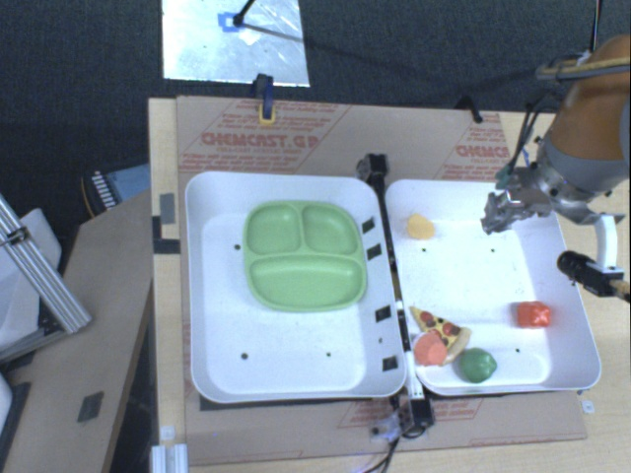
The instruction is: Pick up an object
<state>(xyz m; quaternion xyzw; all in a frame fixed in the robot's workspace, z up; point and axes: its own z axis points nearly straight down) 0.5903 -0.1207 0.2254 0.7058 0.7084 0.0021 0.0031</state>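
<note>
The grey arm with its orange band is reaching in from the right, and the tool (496,212) is hanging over the upper part of the right shallow white plastic bin (572,363); whether it is spread or pressed together cannot be told, since it is appearing as a small dark cluster. Nothing is visibly sitting in its grip. The candidate things are all lying in that right bin: a small yellow rounded lump (421,227) near the upper left corner, a red blocky piece (533,314) near the right wall, and — crowded at the lower left — a toy pizza slice (443,328), a pinkish-red round piece (430,350) and a green ball (477,365). The left white bin (212,363) is carrying a pale green three-compartment plastic tray (304,256). Likely faults: the yellow lump is the nearest target, yet its rounded form may be slipping out of a closing grip; the clustered three are touching or nearly touching, so a descent there is risking a nudge or a double catch. The brown sheet (296,131) covering the table is printed in red — it appears to read "CHEMCAST GP".
</note>
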